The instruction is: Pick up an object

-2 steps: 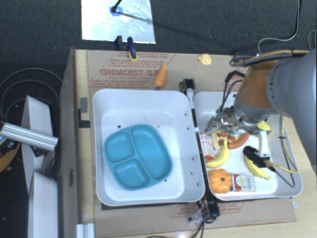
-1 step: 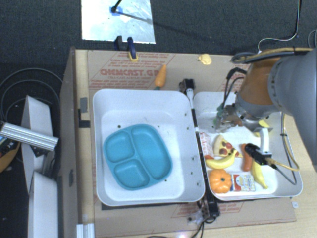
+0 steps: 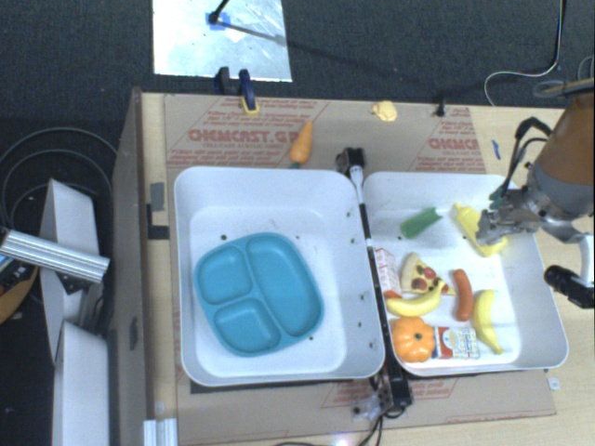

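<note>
Two shallow white plastic bins sit side by side: the left bin (image 3: 214, 203) carries a blue three-compartment plastic tray (image 3: 257, 291), and the right bin (image 3: 535, 314) holds toy food. The grey arm's two-finger gripper (image 3: 497, 219) is low over the right bin's far side, touching a yellow plastic piece (image 3: 472, 227); whether the fingers clasp it I cannot tell. Nearer lie a green stick (image 3: 420, 221), pizza slice (image 3: 423, 273), two bananas (image 3: 416, 300), sausage (image 3: 461, 295) and orange pumpkin (image 3: 413, 338).

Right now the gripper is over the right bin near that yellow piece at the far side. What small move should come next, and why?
Probably a short straight lift to test the grasp. The gripper sits low in the right bin, right at the yellow toy, whose ends stick out on either side of it. I cannot tell whether the toy is actually gripped, and the green pickle lies close beside it, so rise slowly.
</note>
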Tool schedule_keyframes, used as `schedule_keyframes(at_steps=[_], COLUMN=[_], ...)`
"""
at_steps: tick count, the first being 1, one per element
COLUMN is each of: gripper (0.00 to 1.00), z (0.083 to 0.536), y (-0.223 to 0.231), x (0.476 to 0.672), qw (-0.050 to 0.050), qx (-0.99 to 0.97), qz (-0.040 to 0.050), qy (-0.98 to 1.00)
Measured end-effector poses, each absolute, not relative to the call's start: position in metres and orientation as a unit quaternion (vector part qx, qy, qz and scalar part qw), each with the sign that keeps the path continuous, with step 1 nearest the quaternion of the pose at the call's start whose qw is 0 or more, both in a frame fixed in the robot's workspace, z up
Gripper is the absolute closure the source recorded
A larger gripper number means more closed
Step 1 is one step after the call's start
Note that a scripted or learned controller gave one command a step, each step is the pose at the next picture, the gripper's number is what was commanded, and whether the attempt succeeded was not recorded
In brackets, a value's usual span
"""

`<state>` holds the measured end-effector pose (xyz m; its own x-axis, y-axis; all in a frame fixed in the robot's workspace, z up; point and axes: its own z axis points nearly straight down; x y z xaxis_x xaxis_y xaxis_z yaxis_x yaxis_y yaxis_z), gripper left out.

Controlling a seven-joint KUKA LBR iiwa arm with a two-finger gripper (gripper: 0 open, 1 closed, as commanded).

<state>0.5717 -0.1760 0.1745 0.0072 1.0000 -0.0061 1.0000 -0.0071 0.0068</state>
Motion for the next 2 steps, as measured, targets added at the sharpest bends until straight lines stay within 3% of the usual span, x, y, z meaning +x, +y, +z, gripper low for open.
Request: schedule_keyframes(at_steps=[1,2], gripper=[0.0,0.0], z=[0.17,0.081], y=[-0.169,-0.191], x=[0.573,0.508], qw=[0.001,-0.002], qx=[0.707,0.709], qz=[0.0006,-0.0011], qy=[0.708,0.705])
